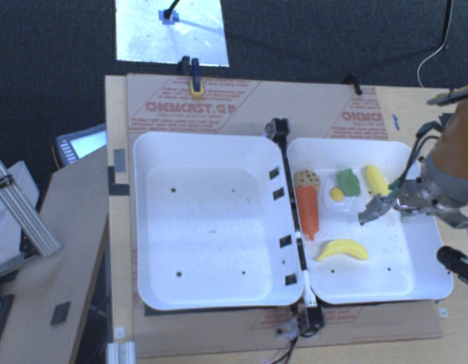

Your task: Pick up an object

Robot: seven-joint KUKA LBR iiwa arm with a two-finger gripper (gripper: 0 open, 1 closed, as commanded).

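1. The grey KUKA arm with its orange band (pixel 455 146) enters from the right edge of the scene, leaning leftward.
2. Its grey wrist section (pixel 446 184) sits below the orange band, on the right side.
3. The two-finger metal gripper (pixel 372 209) extends left from the wrist, tilted down toward the near left, with nothing visibly held between its fingers.

arm (pixel 453 150) cut off at right
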